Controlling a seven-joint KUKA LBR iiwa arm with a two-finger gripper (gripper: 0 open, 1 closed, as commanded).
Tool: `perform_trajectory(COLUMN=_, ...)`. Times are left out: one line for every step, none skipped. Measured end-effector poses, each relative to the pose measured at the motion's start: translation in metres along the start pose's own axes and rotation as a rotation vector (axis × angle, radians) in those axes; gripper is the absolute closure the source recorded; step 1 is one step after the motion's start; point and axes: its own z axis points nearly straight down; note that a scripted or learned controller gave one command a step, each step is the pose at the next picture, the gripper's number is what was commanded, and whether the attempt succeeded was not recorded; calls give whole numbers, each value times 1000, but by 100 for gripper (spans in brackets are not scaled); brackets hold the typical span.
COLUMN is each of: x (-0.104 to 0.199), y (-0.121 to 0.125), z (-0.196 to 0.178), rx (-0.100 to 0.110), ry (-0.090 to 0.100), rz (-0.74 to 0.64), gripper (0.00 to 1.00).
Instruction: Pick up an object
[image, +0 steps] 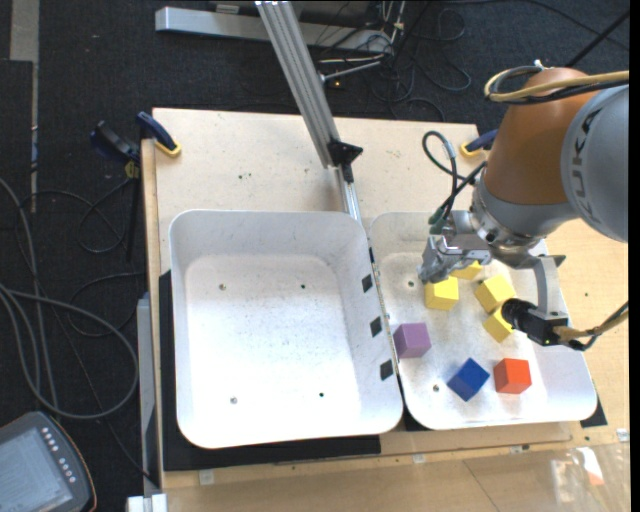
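Note:
My gripper (437, 264) hangs low over the back of the right bin (432, 404), just above a yellow cube (441, 292). A second yellow block (466, 270) peeks out from under the wrist. Two more yellow blocks (492, 291) (497, 325) lie to the right of it, partly behind a black cable fitting (530, 320). Nearer the front sit a purple cube (411, 340), a blue cube (468, 379) and an orange-red cube (512, 375). I see nothing held in the gripper.
The left bin (200, 225) stands beside the right one, their rims touching along black clips (377, 325). A slanted metal pole (305, 85) ends at the bins' back junction. A clamp (160, 135) grips the bench's back left corner.

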Motion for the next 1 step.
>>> perform_trajectory(x=60, y=-11, z=-5, rx=-1, ry=1, rz=-2, gripper=100)
